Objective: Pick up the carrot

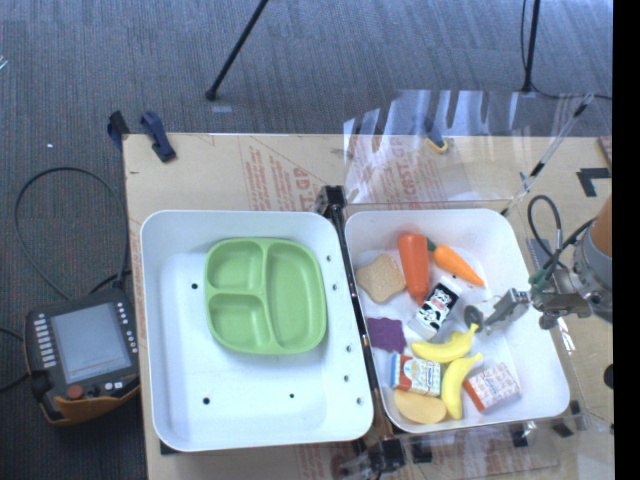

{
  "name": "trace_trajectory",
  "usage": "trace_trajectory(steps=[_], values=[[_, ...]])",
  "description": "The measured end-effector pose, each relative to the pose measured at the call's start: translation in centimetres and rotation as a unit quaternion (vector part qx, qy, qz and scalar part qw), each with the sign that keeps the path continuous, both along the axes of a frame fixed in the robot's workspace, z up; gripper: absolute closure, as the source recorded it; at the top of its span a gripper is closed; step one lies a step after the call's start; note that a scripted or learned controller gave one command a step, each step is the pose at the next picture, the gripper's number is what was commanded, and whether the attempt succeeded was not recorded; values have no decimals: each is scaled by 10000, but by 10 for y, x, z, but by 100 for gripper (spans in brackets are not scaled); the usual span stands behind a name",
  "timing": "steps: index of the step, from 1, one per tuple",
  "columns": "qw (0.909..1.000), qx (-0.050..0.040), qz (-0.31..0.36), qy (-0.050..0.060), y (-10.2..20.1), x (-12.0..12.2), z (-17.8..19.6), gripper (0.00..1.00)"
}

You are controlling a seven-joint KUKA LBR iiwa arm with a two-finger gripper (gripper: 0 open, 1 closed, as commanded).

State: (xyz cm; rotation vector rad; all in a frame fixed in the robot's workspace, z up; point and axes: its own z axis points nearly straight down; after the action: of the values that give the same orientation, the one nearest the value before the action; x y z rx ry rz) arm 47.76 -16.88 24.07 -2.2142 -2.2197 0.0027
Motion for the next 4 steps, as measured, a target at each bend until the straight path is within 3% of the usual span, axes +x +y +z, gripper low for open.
trace_trajectory(steps=[1, 2, 3, 4], values=[[9932, -15, 1167, -39, -21, 63, 36, 0], [9895, 25, 1443, 30, -12, 111, -76, 0], [9917, -13, 1285, -48, -22, 148, -116, 0], [9908, -1, 1354, -13, -4, 151, -155, 0]])
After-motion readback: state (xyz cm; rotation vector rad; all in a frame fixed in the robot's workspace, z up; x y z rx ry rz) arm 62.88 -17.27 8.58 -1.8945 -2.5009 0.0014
